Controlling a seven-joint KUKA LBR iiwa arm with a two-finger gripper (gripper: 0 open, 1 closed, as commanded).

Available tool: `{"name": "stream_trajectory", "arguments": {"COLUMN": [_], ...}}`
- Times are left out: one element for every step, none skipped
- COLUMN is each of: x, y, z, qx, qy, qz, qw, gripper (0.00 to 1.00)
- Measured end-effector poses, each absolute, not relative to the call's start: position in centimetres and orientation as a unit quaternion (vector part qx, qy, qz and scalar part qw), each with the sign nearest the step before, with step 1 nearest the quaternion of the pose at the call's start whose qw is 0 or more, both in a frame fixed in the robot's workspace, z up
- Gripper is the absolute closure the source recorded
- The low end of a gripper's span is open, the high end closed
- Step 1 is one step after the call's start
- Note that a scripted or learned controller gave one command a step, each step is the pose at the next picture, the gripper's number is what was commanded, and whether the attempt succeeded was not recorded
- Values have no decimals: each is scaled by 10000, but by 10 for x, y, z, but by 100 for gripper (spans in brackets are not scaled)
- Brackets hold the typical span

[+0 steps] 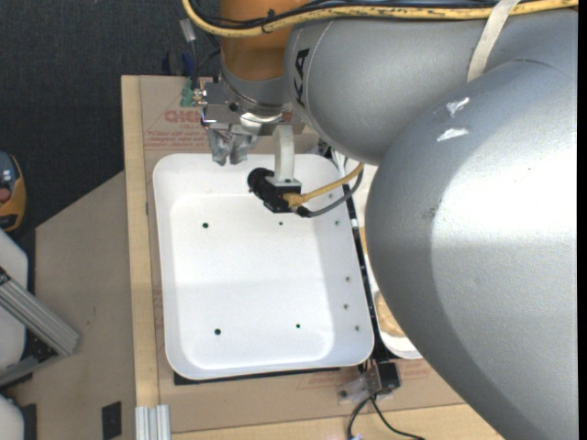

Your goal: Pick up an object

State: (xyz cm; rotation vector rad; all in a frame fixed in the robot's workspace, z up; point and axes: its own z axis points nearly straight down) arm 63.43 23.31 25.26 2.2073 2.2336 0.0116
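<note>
My gripper (229, 151) hangs over the far-left rim of the left white bin (183, 273), under the orange band of the wrist. Its two short grey fingers (219, 148) point down with a narrow gap, and I see nothing between them. A white strut with a black fitting and cable (272, 191) hangs from the wrist just right of the gripper, over the bin's far side. The bin floor that shows is white with a few small dark dots.
The big grey arm covers the whole right of the view and most of the right bin; a sliver of its rim (390, 333) with something tan shows under the arm. The bins rest on a brown board (138, 246). Loose cables lie at the front (367, 411).
</note>
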Motion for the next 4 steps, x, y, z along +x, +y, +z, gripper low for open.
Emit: {"name": "stream_trajectory", "arguments": {"x": [646,602,608,562], "y": [218,225,198,202], "z": [356,278,381,347], "qx": [7063,7068,7075,7069], "qy": [7079,7074,7067,7073], "qz": [60,-47,39,-27], "qw": [33,-31,24,-18], "gripper": [100,100,100,100]}}
